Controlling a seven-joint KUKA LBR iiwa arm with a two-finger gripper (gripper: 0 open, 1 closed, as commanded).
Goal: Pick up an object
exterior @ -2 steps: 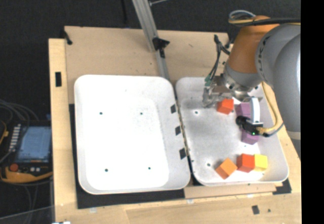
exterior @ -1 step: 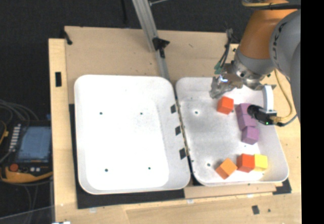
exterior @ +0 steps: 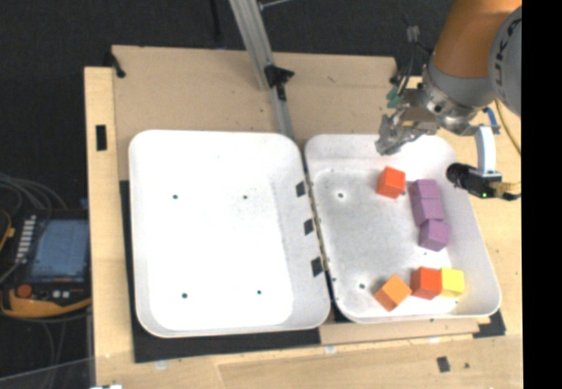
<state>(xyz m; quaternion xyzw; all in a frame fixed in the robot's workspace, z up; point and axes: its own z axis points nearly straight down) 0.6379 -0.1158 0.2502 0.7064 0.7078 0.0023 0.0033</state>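
The right bin holds several blocks. An orange cube lies near its back. A long purple block lies to the right of that cube. At the front sit an orange block, a red cube and a yellow cube. My gripper hangs over the bin's back edge, just above and behind the orange cube, touching nothing that I can see. Nothing shows between its tips.
The left bin lies beside the right one. A metal pole slants up from the bench behind the bins. A black fitting juts out at the right bin's right edge. Electronics sit at the far left.
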